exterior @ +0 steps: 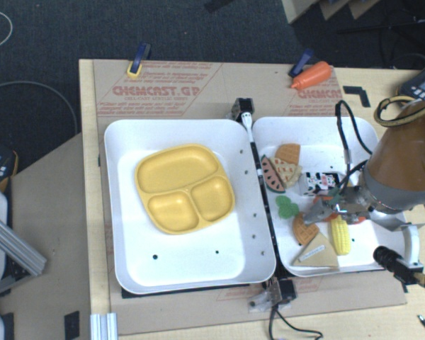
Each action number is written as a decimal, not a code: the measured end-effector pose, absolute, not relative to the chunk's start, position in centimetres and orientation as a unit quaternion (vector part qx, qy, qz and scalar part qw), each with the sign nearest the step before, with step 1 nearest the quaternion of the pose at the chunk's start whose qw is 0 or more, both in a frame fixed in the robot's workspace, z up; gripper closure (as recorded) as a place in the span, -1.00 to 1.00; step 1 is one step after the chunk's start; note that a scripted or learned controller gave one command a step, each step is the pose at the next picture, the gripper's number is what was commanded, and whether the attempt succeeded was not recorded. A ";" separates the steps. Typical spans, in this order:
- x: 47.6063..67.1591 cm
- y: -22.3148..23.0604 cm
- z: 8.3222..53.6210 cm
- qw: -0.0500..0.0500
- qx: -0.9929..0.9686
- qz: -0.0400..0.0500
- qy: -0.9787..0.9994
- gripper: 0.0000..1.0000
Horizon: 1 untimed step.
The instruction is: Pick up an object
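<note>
The right bin (308,127) holds several toy foods. At its top lies a brown bread slice (288,152), with a watermelon slice (273,175) and a waffle piece (286,170) beside it. A green piece (287,206), an orange-brown piece (304,229), a pale sandwich wedge (319,253), a yellow corn cob (340,236) and a black-and-white item (320,183) sit lower down. My gripper (332,209) hangs low over the right bin, just above the top of the corn cob and right of the orange-brown piece. The arm body (402,167) covers the bin's right side.
The left bin (120,211) holds a yellow divided plate (184,188). An orange carrot toy (311,75) and a yellow-blue clamp (137,61) lie on the bench behind the bins. Black cables (346,129) loop over the right bin.
</note>
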State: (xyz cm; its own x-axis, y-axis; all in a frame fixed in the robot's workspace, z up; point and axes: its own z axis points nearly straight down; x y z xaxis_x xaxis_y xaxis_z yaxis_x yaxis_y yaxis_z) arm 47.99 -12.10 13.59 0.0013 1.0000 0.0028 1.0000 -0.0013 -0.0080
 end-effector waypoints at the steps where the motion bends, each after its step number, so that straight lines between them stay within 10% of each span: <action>1: 48.5 -12.0 9.2 -0.003 -0.706 -0.004 -0.708 -1.00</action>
State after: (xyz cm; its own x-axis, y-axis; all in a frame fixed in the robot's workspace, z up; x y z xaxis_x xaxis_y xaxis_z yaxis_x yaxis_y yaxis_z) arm 48.47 -12.04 9.22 -0.0019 1.0000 0.0019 0.9999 0.0019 0.0107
